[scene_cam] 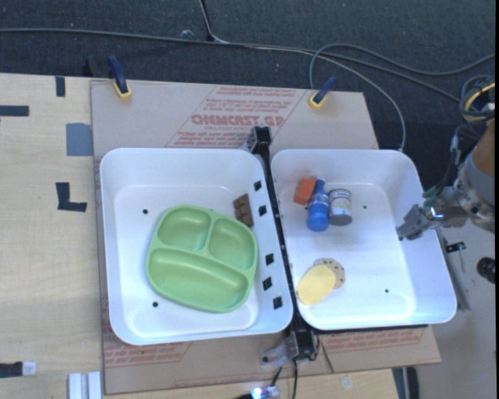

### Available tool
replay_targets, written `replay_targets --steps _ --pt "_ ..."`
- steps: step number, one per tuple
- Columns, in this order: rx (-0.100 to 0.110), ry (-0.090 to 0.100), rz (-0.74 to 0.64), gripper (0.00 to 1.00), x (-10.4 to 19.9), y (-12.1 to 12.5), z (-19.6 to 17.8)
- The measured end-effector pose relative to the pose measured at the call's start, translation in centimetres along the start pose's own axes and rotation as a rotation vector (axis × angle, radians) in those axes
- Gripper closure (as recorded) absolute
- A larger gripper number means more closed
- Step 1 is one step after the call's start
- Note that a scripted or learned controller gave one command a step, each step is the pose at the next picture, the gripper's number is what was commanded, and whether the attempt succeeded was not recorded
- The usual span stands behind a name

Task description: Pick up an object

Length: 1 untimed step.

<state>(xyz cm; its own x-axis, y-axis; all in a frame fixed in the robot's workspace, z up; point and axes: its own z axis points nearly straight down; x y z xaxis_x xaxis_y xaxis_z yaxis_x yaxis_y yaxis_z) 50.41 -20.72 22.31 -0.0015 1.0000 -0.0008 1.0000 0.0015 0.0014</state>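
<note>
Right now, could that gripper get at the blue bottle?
Probably yes. The gripper sits at the right bin's right rim, and bare bin floor lies between it and the bottle.

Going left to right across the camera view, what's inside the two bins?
Green divided plate → brown block → yellow object → silver can.

A wooden bench (33, 248) bears a cardboard sheet (233, 115) carrying two white bins (116, 173) side by side.
</note>
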Motion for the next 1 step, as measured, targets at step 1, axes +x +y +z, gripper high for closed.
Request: replay_targets --steps 1 --pt "0.003 0.003 -0.005 1.00 5.79 -0.09 0.57"
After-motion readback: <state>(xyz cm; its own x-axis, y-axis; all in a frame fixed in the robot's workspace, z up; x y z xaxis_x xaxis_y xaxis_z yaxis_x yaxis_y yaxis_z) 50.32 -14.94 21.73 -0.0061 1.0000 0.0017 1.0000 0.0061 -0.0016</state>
